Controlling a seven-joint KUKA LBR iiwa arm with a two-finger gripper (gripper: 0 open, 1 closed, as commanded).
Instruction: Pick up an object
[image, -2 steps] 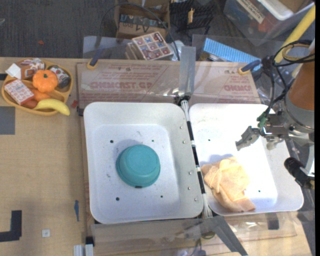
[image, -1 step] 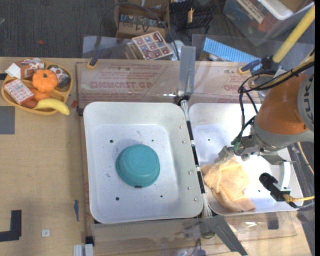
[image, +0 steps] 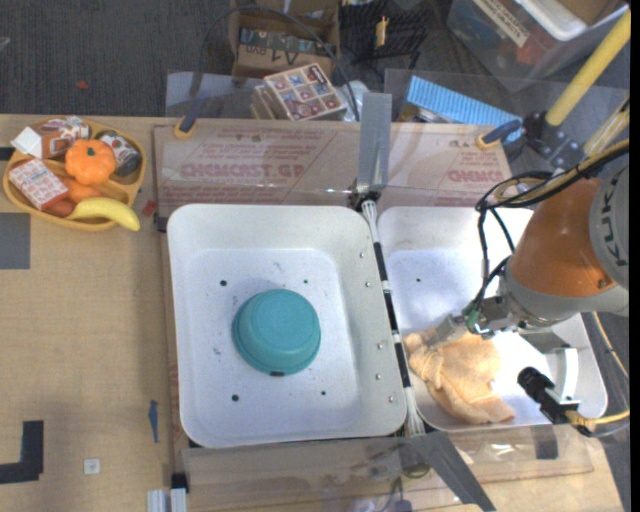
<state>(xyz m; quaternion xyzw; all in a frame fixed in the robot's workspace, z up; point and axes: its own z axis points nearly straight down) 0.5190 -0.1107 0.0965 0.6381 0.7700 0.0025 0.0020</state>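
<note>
Beside two white bins (image: 190, 240), wooden bench (image: 80, 350).

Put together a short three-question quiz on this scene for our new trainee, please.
1. True or false: the teal bowl lies upside down in the left bin.
2. Which bin holds the tan toy chicken? A) left B) right
3. Fill in: the gripper hangs over the chicken's ____ edge in the camera view.

Key: 1 true. 2 B. 3 upper.
</note>
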